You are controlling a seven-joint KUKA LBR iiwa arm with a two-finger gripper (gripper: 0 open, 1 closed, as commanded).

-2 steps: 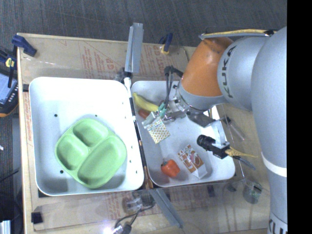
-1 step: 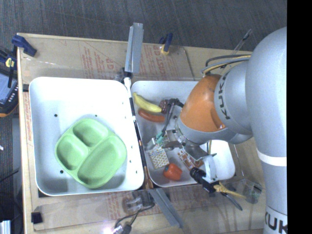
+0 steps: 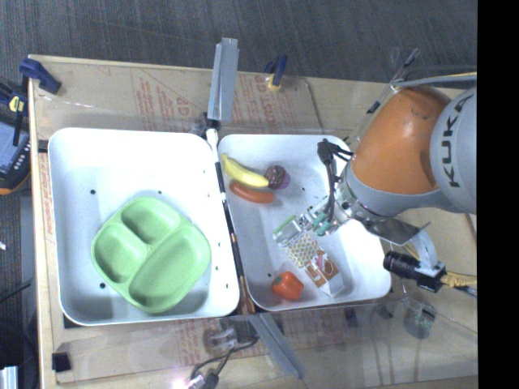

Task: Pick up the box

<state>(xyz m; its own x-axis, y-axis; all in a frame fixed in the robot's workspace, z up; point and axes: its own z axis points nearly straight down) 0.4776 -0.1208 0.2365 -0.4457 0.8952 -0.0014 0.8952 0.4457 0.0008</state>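
gripper [image 3: 304,224] sits low over the box [image 3: 312,259] in the right bin [image 3: 357,286]; whether it grasps is unclear

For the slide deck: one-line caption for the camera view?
Gripper over the box in the right bin; green plate in left bin.

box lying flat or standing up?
Lying flat. The box shows its broad patterned face to the overhead camera, resting on the right bin floor beside the tomato.

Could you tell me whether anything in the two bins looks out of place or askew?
Nothing is spilled or damaged. The box lies diagonally in the right bin, beside the tomato; the green plate sits tilted in the left bin.
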